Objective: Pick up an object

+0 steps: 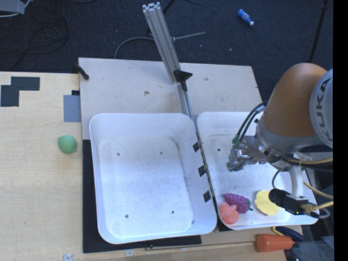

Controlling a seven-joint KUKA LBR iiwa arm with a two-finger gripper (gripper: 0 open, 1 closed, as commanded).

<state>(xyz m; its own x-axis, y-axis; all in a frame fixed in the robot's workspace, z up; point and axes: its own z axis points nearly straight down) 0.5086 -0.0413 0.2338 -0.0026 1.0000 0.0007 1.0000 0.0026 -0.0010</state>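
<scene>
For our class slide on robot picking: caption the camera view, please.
Robot arm hangs over the right bin, near a purple toy, an orange toy and a yellow piece.

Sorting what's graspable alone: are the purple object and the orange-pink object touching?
Touching. The camera view shows the purple object resting against the orange-pink object with no white bin floor between them.

Green ball [67, 144] on wooden bench [32, 189] — left (alone), blue item [246, 17] — floor

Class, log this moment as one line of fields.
arm: over right bin | hand: above bin floor | toys: purple, orange, yellow at near edge | lifted: nothing
</scene>
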